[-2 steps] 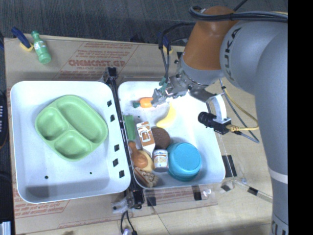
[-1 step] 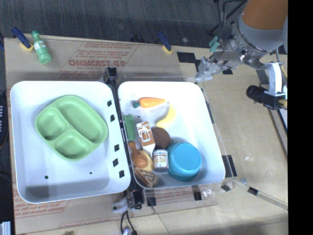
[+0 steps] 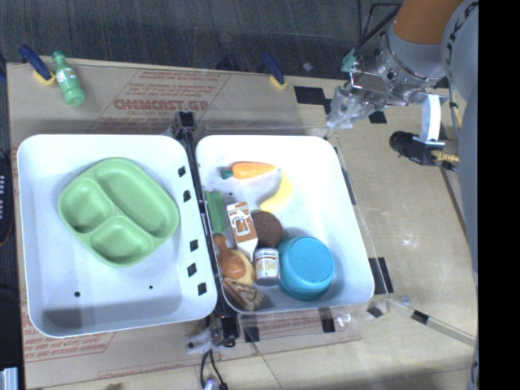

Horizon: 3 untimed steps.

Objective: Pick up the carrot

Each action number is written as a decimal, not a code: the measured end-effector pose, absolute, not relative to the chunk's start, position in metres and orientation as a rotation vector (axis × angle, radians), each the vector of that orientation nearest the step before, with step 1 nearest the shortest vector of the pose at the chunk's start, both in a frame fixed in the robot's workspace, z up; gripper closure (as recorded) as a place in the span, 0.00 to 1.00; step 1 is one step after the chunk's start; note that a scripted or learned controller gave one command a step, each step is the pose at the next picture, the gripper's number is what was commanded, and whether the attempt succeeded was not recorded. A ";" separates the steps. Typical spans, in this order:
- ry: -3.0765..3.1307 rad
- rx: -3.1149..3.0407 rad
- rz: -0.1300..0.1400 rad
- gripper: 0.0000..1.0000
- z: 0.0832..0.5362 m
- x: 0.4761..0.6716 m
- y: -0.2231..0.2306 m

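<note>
Camera view: the carrot (image 3: pixel 252 170) lies at the far side of the right bin (image 3: pixel 349 218), beside a banana (image 3: pixel 279 195), so the gripper (image 3: pixel 340 114), hovering beyond the bin's far right corner with nothing held and finger opening impossible to tell, should be lowered across its width.

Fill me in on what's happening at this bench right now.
A grey robot arm with an orange band reaches in from the right, its two-finger gripper hovering above the back right corner of the right-hand white bin. Its target, the orange toy carrot, lies untouched near the back of that bin, beside a yellow banana, with a round blue bowl nearer the front. The left white bin holds a green divided plate.
</note>
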<state>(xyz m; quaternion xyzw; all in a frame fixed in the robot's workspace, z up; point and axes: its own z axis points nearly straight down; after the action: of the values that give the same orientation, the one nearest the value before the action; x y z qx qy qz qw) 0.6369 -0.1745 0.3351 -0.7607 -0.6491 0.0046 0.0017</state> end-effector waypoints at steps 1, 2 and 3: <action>-1.489 -2.758 0.017 1.00 0.302 0.604 -0.168; -1.388 -2.797 0.033 1.00 0.144 0.553 -0.175; -1.039 -2.962 0.004 1.00 0.095 0.554 -0.100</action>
<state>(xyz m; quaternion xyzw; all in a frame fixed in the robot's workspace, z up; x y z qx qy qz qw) 0.5545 -0.0998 0.0954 -0.9436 -0.3310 0.0013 0.0014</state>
